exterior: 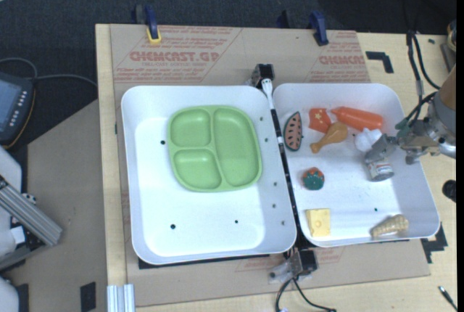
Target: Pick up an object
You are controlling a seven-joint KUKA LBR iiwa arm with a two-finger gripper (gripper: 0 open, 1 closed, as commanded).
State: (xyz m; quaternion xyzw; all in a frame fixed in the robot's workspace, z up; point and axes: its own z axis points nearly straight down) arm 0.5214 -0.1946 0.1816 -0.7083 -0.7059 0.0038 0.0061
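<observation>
Surface: a board-topped surface printed with red lettering, clamped at its far edge by two blue clamps, stands on dark carpet; you will note a dark device at the left edge of the view.

Left bin: the left bin carries a green divided plate lying flat toward its far side; its three compartments have nothing in them.

Right bin: the right bin carries all the loose objects, so any pick must come from here.

Objects: a watermelon slice toy lies just beside the divider; a drumstick toy lies touching or nearly touching an orange-red piece; a carrot-like toy lies at the far side; a small round green and red item sits alone mid-bin; a yellow cheese block and a cone-shaped item lie near the front wall.

End effector: the end effector hangs low over the right half of the right bin, reached in from the right. Whether it is open or closed you cannot tell here.

Likely target: a small grey object lies directly beneath it, and a white item just beside; the grey one is probably the object sought, though no grip on it is visible.

Hard to make out: the grey object blends with the metal hardware above it, so you cannot separate the two with confidence. The arm is cut off at the right.
</observation>
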